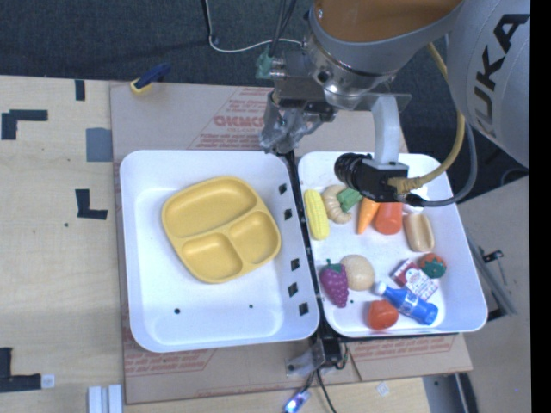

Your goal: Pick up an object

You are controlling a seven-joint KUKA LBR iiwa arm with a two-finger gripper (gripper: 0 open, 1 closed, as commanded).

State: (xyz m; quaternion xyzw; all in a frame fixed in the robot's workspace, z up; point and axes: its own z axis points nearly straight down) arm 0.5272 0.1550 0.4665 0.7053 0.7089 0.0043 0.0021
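Note:
My gripper hangs over the far end of the divider between the two bins, above their back rims, with nothing seen in it. The right bin holds several toy foods. A yellow corn cob lies closest to the gripper, just below and to its right. Beside it are a beige piece and an orange carrot. Farther forward lie purple grapes, a pale bread roll, a red tomato and a blue bottle.
A yellow divided plate lies in the left bin. A black device on a white bracket sits over the right bin's far edge. A hot dog and a red-and-white carton lie at the right side.

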